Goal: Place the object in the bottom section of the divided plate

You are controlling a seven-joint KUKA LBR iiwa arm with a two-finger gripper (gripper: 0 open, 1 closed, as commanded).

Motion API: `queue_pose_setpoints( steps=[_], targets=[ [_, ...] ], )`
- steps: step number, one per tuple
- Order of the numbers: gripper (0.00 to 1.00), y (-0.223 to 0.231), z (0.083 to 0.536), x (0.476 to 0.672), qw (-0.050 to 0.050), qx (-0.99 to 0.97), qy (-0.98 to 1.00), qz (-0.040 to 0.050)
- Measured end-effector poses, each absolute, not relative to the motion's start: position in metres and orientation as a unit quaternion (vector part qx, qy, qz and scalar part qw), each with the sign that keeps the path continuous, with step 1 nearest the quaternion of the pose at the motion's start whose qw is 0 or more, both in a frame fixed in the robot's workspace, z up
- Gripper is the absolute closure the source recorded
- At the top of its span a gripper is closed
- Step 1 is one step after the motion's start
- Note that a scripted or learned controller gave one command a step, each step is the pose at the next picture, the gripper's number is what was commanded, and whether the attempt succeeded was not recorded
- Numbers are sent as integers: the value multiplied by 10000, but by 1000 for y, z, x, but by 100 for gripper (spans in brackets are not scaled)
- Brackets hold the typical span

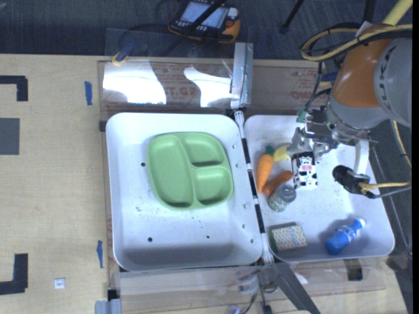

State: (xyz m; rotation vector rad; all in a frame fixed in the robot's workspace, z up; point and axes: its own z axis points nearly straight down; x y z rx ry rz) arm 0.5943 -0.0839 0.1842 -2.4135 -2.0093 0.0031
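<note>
Camera view: I reach in from the right and hang my gripper (306,154) low over the right bin (380,205), above a small pile of objects. Whether my jaws are parted or closed I cannot tell from up here; my wrist and the clutter beneath hide them.

Under me lie a carrot (264,169), a yellow piece (280,152) just behind it, a small can (281,197) touching the carrot's lower end, and a white block with dark spots (306,175). Nearer the front sit a blue bottle (343,235) and a speckled sponge-like pad (289,236), well apart from the pile.

The green divided plate (190,170) rests in the left bin (124,195), all sections bare.

Which object I am meant to take is unclear; the spotted block sits closest beneath me. I judge it light and stiff, likely smooth-sided, so a pinch across its short flat faces should serve. The carrot would roll; I would grip it mid-length across its width.
</note>
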Motion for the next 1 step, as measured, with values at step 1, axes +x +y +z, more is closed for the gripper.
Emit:
queue_pose_setpoints(
  steps=[1],
  targets=[
    [100, -76, 184, 592, 12, -7422, -6702, 10]
  ],
)
